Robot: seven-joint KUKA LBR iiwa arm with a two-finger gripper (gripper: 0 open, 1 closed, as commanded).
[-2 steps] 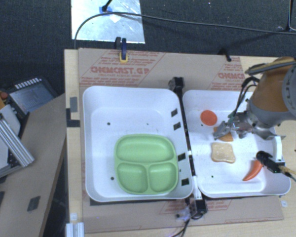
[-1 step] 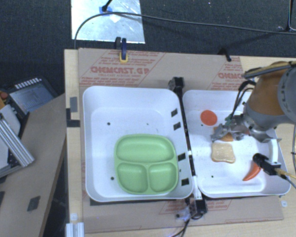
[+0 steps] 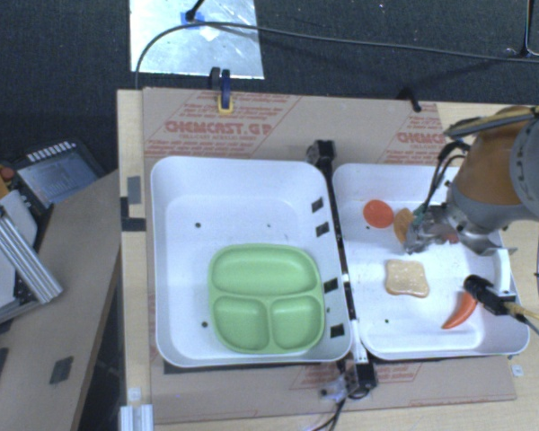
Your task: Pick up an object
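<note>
Tool (image 3: 417,239) hanging low in right bin (image 3: 377,344) beside orange disc (image 3: 377,212) | grip state: cannot tell | toast (image 3: 406,278) lying mid-bin | pepper (image 3: 459,312) near right wall

The arm (image 3: 499,164) comes in from the right edge of the view, at about mid-height. Its orange band shows as a broad curved section on the upper side, with the grey body bulging to the right of it. A bundle of dark cables loops along the arm's left flank, running down toward the wrist. The grey wrist narrows leftward and downward, ending in the gripper (image 3: 419,234), which sits low and points down and to the left. The fingertips are too small and blurred to make out clearly.
</note>
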